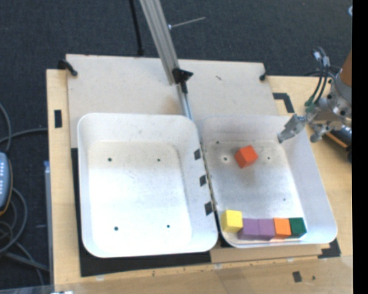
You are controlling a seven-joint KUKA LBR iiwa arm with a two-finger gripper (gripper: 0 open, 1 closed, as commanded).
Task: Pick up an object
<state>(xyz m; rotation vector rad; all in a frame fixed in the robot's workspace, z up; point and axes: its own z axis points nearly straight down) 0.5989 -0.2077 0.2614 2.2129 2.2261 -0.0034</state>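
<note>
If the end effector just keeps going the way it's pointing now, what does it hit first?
Probably the right bin's floor near its upper right corner. The end effector hangs over that rim, pointing down and left. The orange cube sits farther left, likely off its line, though depth is unclear.

Bright, even illumination from overhead; no single strong source evident. Soft, short shadows only: beneath the orange block (246,156) and along the near rim of the left bin (141,185). White bin surfaces close to overexposed, with faint grey mottling in the right bin (306,182). Dark carpet (43,23) at upper left underexposed, texture barely resolved. Low resolution overall; slight softness and motion blur at the gripper (300,127), right of frame. No marked edge distortion.
</note>
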